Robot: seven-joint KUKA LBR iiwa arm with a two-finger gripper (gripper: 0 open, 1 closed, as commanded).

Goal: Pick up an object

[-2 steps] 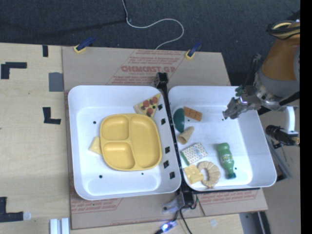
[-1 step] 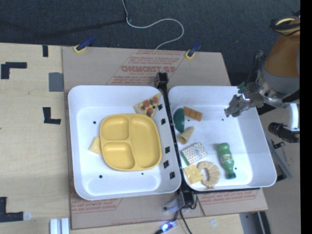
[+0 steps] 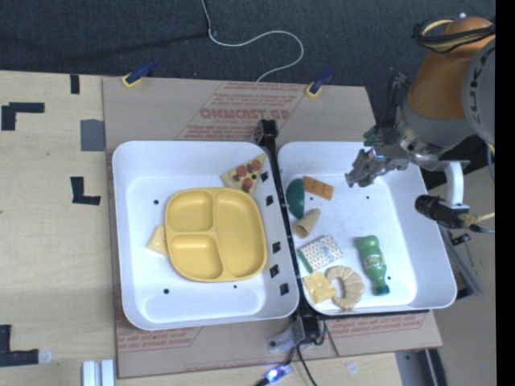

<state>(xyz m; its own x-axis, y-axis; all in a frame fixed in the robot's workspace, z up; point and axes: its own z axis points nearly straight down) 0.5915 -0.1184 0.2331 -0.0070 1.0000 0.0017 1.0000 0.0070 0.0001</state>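
Note:
My gripper (image 3: 362, 174) hangs over the far right part of the right bin (image 3: 418, 215), with nothing between its fingers. Below and left of it lie an orange block (image 3: 319, 189), a dark green rounded piece (image 3: 296, 197) and a tan cone (image 3: 306, 223). Nearer the front of that bin are a small patterned packet (image 3: 320, 252), a green bottle (image 3: 372, 264), a yellow cheese wedge (image 3: 319, 286) and a tan ring-shaped pastry (image 3: 348, 285).
The left bin (image 3: 133, 215) holds a yellow divided plate (image 3: 216, 233), a pizza slice (image 3: 245, 174) at its far right corner, and a yellow wedge (image 3: 157, 239) poking out left of the plate. A black divider (image 3: 278, 215) runs between the bins.

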